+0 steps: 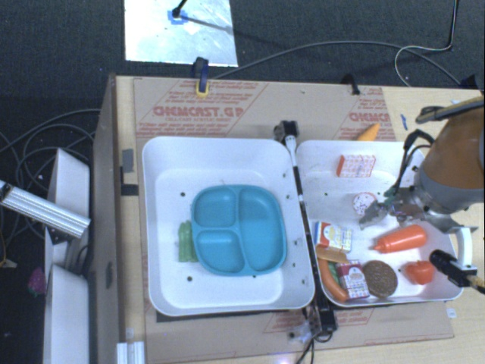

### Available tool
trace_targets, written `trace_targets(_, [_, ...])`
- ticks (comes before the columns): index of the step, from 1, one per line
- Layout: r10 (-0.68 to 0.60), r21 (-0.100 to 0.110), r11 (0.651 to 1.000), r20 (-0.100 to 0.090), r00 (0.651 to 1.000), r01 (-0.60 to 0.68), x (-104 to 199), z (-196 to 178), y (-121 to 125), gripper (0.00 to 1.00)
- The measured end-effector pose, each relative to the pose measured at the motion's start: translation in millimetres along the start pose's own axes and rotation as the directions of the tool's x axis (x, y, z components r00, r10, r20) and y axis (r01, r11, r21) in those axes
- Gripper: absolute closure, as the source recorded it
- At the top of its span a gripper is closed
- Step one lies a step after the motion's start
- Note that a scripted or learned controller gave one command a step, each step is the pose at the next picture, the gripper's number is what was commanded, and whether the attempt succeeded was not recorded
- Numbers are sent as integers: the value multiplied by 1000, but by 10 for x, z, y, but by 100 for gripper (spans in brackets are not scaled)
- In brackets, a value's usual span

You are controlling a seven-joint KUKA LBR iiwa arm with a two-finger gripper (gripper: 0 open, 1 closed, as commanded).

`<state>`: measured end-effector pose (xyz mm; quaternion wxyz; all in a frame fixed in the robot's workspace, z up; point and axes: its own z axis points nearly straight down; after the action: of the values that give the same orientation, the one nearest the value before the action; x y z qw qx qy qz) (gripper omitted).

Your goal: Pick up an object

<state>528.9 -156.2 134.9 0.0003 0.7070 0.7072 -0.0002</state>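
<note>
even light, soft focus – glare on foil sheet (180,20)

Bench (227,101) bears two bins (163,203) (white).

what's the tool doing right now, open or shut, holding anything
Tool: low in the right bin, just left of the orange bottle; open or shut cannot be told, and nothing is seen between its tips.

Looks like a robot lab, not a home. Two white bins (227,158) sitting on a cardboard-topped bench (250,105), a big grey robot arm (455,165) reaching in, loose cables (45,139) trailing over dark carpet (61,36).
</note>
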Motion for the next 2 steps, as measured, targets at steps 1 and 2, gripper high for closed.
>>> trace_targets(1, [0,-3,1000,1,1000,0,-365,-255,145,0])
trace_targets(2, [-1,-2,1000,0,1000,1,-339,505,-95,0])
